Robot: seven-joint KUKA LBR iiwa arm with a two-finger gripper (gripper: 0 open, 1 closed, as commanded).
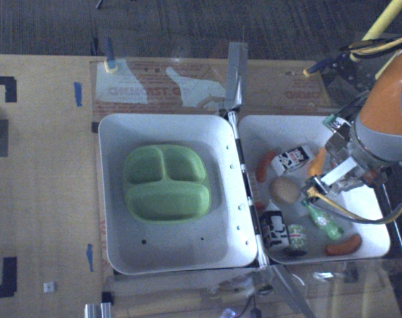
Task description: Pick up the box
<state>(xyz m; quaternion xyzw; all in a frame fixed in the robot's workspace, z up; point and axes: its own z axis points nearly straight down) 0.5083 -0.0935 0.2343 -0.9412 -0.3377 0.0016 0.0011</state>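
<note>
**Ana:** Gripper (318, 189) first: it hangs low over the right bin (379, 244), reaching in from the right under the orange-banded wrist. Whether it is released or clenched I cannot tell; the end is a blur of pale metal and yellow cable.

**Ben:** Anything caught in it?

**Ana:** Nothing I can see. It sits just beside the potato (285, 191), with the green bottle (325, 223) right below it on the near side.

**Ben:** And the box?

**Ana:** Two candidates. A white box with black print (293, 158) lies tilted towards the far side of the bin, just left of the wrist, next to a red sausage (263, 167). A darker box (273, 229) stands against the bin's near-left wall beside a small green can (297, 238). Neither is touched.

**Ben:** So the pick is not yet made.

**Ana:** That is my reading. The tool seems poised between the two, closer to the potato than to either, so I would judge it an approach that needs correcting.

**Ben:** Further out?

**Ana:** Another sausage (343, 245) lies near the right corner. The left bin (114, 177) holds a green divided tray (166, 183), probably the drop spot, kept apart so the clutter stays in one place.
</note>
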